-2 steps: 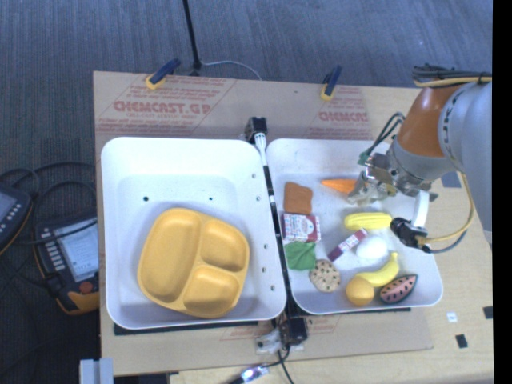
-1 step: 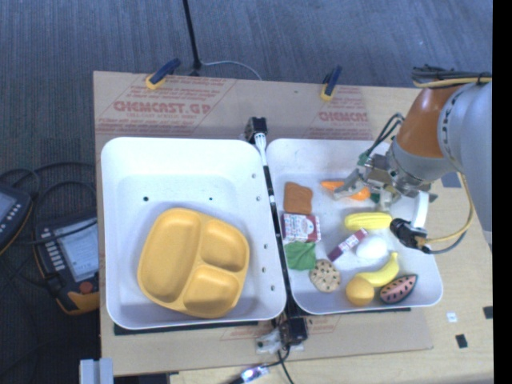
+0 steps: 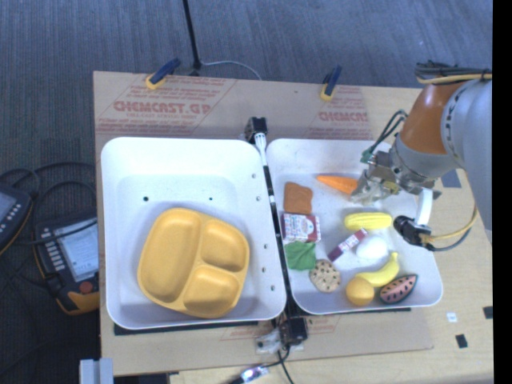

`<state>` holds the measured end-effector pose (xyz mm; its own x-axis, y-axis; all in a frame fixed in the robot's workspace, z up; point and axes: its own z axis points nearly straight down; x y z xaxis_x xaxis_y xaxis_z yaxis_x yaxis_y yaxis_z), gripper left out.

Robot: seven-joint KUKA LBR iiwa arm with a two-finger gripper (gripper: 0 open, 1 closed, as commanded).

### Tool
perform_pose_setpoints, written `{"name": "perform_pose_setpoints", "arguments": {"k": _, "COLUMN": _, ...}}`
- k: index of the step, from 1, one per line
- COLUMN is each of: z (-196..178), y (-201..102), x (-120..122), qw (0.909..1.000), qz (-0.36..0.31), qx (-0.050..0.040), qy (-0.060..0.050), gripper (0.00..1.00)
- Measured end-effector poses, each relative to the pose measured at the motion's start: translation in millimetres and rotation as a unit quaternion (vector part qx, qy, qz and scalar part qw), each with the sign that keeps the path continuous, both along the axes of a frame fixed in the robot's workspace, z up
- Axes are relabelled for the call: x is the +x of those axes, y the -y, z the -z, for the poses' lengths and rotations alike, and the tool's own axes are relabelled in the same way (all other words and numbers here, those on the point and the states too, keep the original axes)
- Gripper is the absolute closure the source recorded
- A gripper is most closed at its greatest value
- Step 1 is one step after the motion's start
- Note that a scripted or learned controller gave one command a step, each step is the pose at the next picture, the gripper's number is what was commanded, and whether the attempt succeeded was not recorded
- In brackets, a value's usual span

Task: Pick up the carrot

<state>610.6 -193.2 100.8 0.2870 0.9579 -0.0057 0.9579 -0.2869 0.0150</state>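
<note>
Taking the yellow corn cob [image 3: 367,220] in the right bin [image 3: 432,296] as the landmark: nearest the camera, below the cob, lie a watermelon slice [image 3: 398,288], a lemon [image 3: 360,291] and a banana [image 3: 385,269], with a chocolate-chip cookie [image 3: 325,275] to their left. Just under the cob sit a white egg-like ball [image 3: 372,249] and a small dark-red bottle [image 3: 345,246]. Left of the cob are a green leaf-shaped piece [image 3: 301,254], a red-and-white packet [image 3: 301,228] and, above that, a brown toast-like square [image 3: 298,197].

Further left, across the divider, the left bin [image 3: 120,174] holds a yellow three-compartment tray [image 3: 194,261].

Just above the cob lies the carrot [image 3: 338,184]: a short orange cone, its narrow tip pointing left, its thick end toward the arm. It rests flat on the bin floor. The gripper [image 3: 374,184] sits directly at that thick end, above and slightly right of the cob; whether its fingers are spread or closed, or touching the carrot, cannot be told. The grey arm with its orange band [image 3: 428,122] rises right of it.

Beyond the bins, two clamps [image 3: 163,73] pin the cardboard sheet [image 3: 160,106].
</note>
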Motion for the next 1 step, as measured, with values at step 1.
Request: {"name": "perform_pose_setpoints", "arguments": {"k": 1, "z": 1.3, "y": -0.1, "x": -0.7, "qw": 1.0000, "qz": 0.000, "qx": 0.0006, "qy": -0.001, "gripper": 0.00}}
